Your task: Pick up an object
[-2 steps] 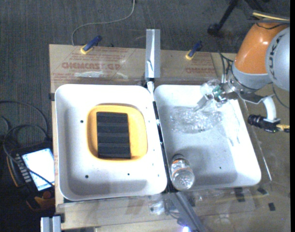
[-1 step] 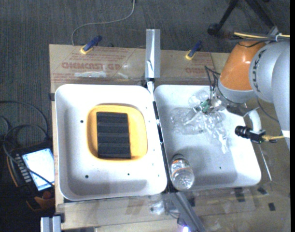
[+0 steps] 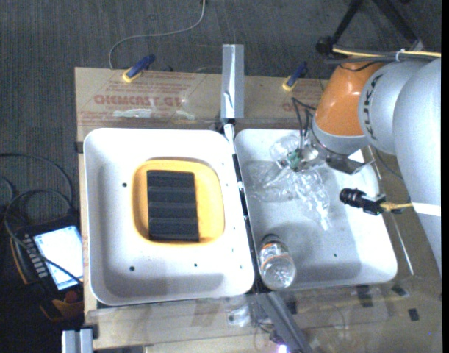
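Observation:
In the left bin (image 3: 106,219) lies a yellow tray with a black ribbed block (image 3: 173,205) inside it. The right bin (image 3: 356,259) holds a crumpled clear plastic wrapper (image 3: 301,190) across its upper middle and a clear plastic bottle (image 3: 275,262) lying at its front left corner. My gripper (image 3: 299,157) is down at the back of the right bin, at the top edge of the crumpled wrapper. The orange band and grey body of the arm (image 3: 386,109) cover the bin's back right corner.
A metal divider post (image 3: 231,83) stands at the back between the bins. Blue clamps (image 3: 138,67) hold the wooden board at the back. A black plug with a cable (image 3: 360,199) juts from the arm over the right bin's right side.

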Motion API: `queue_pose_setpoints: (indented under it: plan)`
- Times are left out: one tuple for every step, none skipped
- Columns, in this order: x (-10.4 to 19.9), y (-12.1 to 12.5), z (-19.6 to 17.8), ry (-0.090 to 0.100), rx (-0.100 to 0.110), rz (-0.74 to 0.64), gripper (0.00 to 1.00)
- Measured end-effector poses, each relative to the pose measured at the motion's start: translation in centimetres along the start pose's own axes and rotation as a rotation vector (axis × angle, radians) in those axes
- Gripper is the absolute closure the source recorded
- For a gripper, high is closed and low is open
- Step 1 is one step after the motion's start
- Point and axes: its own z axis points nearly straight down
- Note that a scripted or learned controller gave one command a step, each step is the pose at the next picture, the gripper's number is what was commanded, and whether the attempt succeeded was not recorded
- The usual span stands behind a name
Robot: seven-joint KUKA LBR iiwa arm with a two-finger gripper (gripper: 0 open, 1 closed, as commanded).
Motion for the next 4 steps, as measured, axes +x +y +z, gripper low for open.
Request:
queue_pose_setpoints:
  plan:
    - [-2.7, -5.1, -1.1, 0.016, 0.020, 0.113, 0.00]
    - [-1.5, -5.5, 0.1, -0.002, -0.001, 0.027, 0.00]
    - [-4.9, -7.0, -5.0, 0.013, 0.022, 0.246, 0.00]
    - [-5.8, -9.3, 0.2, 0.007, 0.003, 0.267, 0.00]
